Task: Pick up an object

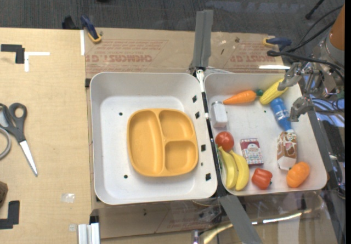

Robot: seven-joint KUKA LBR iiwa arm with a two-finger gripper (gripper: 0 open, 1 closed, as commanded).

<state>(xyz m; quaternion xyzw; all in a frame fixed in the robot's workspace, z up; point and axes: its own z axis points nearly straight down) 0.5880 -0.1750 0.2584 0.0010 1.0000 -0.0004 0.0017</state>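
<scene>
The right bin [315, 182] is the landmark. Left of it, the left bin [104, 144] holds a yellow divided plate [163, 142]. At its far right rim hangs the gripper [296, 91], fingers spread and holding nothing. Just under the gripper inside lie a blue bottle [280, 113], a yellow corn [272, 92] and a carrot [240, 97]
</scene>
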